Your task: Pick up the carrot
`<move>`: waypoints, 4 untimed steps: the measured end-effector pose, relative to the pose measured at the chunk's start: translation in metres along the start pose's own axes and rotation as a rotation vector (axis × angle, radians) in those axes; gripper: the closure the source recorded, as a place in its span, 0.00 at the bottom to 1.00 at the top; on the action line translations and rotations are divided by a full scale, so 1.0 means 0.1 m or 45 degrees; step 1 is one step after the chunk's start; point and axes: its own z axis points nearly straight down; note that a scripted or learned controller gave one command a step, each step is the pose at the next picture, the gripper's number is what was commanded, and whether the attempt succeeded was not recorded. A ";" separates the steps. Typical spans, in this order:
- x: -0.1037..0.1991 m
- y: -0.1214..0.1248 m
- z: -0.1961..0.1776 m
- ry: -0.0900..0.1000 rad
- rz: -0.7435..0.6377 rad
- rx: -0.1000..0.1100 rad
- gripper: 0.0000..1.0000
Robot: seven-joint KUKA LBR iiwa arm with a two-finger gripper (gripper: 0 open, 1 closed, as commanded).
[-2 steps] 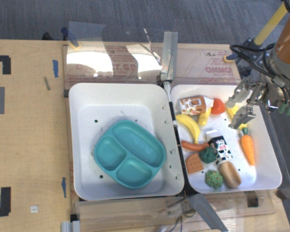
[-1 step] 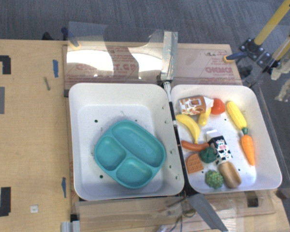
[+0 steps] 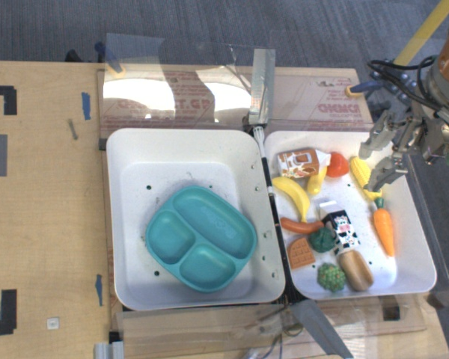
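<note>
Carrot (image 3: 385, 231), a short orange plastic toy with a small green tip at its upper end, lies on the floor of the right white bin (image 3: 419, 271) in the right part of the frame, close to that bin's right wall and pointing roughly toward the bottom of the picture. Above it and slightly left, the metal two-finger gripper (image 3: 382, 160) hangs over the upper right corner of the same bin, its fingers spread apart with nothing between them; it sits clear of the carrot, nearer a yellow corn-like toy (image 3: 361, 172) that lies just below and left of its tips. Further left in that bin are a round red tomato toy (image 3: 337, 164), a brown and white printed carton (image 3: 298, 163), a curved yellow banana (image 3: 294, 196), a reddish sausage (image 3: 302, 225), a tan waffle-patterned cracker (image 3: 300, 253), a dark green leafy piece (image 3: 323, 239), a black and white patterned small box (image 3: 341, 229), a brown bread-roll shape (image 3: 355, 268) and a green broccoli floret (image 3: 331, 277) near the bottom edge. The left white bin (image 3: 127, 200), in the middle of the frame, holds a teal plastic divided plate (image 3: 200, 236) with three compartments. Both bins rest on a bench (image 3: 37, 200) covered in pale brown cardboard, with black tape marks (image 3: 4, 96) at the far left of the frame. The grey arm (image 3: 434, 118) enters at the upper right, trailing dark cables.
</note>
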 end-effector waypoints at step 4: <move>-0.44 -0.74 2.03 0.011 0.048 0.000 0.00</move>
